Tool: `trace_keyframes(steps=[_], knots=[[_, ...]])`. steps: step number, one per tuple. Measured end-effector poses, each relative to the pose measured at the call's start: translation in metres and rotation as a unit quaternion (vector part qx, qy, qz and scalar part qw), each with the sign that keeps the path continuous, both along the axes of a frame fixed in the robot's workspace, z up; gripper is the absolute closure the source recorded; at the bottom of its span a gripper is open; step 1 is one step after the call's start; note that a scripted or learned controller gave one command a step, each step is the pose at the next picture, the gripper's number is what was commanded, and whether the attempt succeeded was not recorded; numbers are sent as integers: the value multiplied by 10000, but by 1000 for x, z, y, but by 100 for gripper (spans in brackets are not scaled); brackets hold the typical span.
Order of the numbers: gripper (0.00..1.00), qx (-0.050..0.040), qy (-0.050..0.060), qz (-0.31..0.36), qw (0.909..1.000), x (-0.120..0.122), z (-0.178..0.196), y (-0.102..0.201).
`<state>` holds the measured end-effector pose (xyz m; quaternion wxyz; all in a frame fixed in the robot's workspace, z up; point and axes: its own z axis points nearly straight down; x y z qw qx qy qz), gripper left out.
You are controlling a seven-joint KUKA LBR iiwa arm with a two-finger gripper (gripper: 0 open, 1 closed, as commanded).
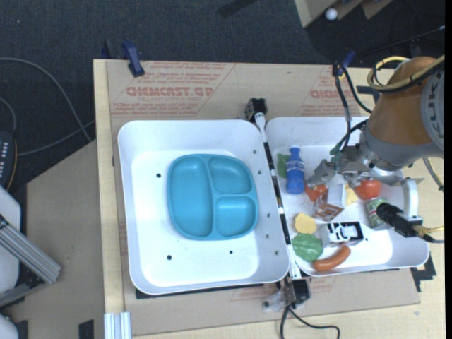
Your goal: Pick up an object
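Note:
The right bin [311,127] holds several small objects. Among them are a blue bottle [294,172] at its left side, a yellow piece [305,223], a green round item [307,246] and an orange-red sausage [332,258] near the front rim. A reddish packet [327,205] and a black-and-white item [346,230] lie in the middle, and a red tomato-like object [367,188] lies further right. My gripper [337,174] hangs low over the middle of this bin, just right of the bottle and above the packet. Its own body hides what lies beneath it.
The left bin [141,189] holds a light-blue divided plate [212,195]. A green piece [282,164] sits behind the bottle against the dividing wall. A dark green item [376,214] lies at the right. The grey arm [402,126] covers the right bin's back right corner.

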<state>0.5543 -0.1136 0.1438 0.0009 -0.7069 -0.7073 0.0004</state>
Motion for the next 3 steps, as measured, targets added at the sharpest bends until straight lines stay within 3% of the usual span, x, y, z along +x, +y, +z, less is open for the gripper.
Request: trace_keyframes(steps=[1,2,3], knots=[[0,1,2,-1,10000,10,-60,17],[100,-2,-23,-8,10000,11,-48,16],[100,1,-15,5,10000,-3,41,85]])
